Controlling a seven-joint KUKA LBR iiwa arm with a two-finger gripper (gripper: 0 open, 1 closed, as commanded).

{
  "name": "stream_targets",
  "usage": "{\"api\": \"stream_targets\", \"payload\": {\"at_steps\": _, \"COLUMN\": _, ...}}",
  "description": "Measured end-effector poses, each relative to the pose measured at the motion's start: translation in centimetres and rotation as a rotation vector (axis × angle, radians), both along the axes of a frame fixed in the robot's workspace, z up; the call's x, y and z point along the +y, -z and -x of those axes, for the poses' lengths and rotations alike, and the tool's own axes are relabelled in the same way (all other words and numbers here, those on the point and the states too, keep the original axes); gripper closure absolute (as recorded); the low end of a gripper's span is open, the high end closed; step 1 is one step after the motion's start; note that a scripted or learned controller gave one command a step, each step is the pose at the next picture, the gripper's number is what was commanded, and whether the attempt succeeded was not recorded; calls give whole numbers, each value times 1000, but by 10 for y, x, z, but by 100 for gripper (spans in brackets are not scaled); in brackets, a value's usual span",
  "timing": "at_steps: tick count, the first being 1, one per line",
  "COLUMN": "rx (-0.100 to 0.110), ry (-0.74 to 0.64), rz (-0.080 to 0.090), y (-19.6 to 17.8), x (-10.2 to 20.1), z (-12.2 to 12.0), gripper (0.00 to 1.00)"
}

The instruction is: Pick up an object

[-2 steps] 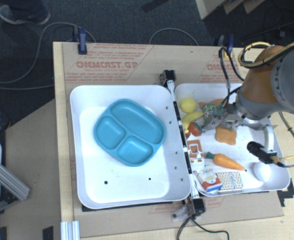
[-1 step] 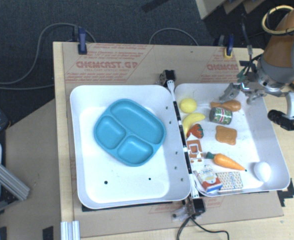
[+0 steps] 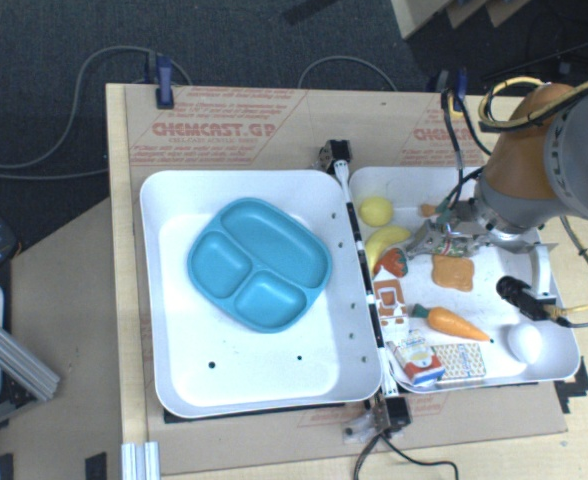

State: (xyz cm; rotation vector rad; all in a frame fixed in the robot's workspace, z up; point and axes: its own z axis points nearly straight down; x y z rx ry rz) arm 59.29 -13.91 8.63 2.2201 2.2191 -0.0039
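My gripper (image 3: 440,236) reaches down into the right bin (image 3: 549,368), near its middle. Just left of it lie a yellow banana piece (image 3: 384,240) and a small red fruit (image 3: 394,263). An orange bread-like slice (image 3: 453,273) sits right below the gripper. A yellow lemon (image 3: 375,210) lies at the bin's back left. A carrot (image 3: 452,322) lies across the middle, and a white egg (image 3: 524,342) rests at the front right. I see nothing held by the gripper.
The left bin (image 3: 174,368) holds a blue divided plate (image 3: 259,264). In the right bin's front left corner lie a small white and orange carton (image 3: 390,299) and a printed box (image 3: 437,360). Cables run along the bench behind the bins.
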Motion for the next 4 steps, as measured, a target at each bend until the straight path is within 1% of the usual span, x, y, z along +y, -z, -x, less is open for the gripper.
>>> {"api": "stream_targets", "payload": {"at_steps": 1, "rx": -11, "ry": -4, "rz": 0, "y": -30, "x": -20, "z": -78, "gripper": 0}}
{"api": "stream_targets", "payload": {"at_steps": 2, "rx": 7, "ry": 1, "rz": -7, "y": -16, "x": 7, "z": -13, "gripper": 0}}
{"api": "stream_targets", "payload": {"at_steps": 3, "rx": 0, "ry": 2, "rz": -3, "y": 1, "x": -3, "z": 53, "gripper": 0}}
{"api": "stream_targets", "payload": {"at_steps": 4, "rx": -8, "ry": 1, "rz": 1, "y": -11, "x": -4, "z": 49, "gripper": 100}}
